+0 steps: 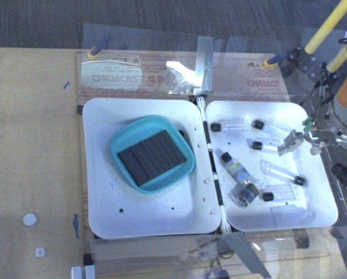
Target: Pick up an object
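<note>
Arm (344, 106) is cut off at the right edge, gripper (301, 139) fingers too blurred to read, clear vials (281, 170) barely separable against the right bin (321, 214).

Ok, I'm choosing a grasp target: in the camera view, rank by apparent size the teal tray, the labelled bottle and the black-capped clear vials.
1. Teal tray, by far largest.
2. Labelled bottle.
3. Clear vials, e.g.; they look alike, so no ranking among them.

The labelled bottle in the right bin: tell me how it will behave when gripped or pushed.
The bottle lies on its side on the right bin's smooth floor, so a nudge would probably roll it. Its clear round body looks slick and may slip from the fingers. It seems small and light, and clear vials lie close by, so a push could knock them.
</note>
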`<state>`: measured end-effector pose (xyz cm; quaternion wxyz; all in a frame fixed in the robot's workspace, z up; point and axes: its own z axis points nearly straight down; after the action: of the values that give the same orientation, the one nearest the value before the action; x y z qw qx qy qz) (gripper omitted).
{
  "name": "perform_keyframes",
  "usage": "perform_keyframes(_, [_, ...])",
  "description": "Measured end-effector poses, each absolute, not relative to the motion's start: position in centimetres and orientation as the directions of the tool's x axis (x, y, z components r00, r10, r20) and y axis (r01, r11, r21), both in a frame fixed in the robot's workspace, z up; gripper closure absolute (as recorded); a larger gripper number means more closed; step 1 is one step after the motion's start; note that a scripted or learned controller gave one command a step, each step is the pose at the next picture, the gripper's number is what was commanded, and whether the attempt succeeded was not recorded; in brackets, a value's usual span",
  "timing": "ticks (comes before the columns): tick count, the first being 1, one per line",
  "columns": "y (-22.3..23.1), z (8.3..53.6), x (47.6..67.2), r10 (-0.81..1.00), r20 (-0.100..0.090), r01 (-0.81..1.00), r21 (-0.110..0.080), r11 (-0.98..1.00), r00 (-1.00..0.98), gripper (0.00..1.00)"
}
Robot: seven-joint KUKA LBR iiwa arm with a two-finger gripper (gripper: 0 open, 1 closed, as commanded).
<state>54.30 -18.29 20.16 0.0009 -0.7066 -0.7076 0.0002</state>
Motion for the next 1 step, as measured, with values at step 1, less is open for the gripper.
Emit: perform_keyframes(1, [-21.24,12.47,58.03,0.998,-0.001,0.998,0.001,0.059,-0.059,0.0])
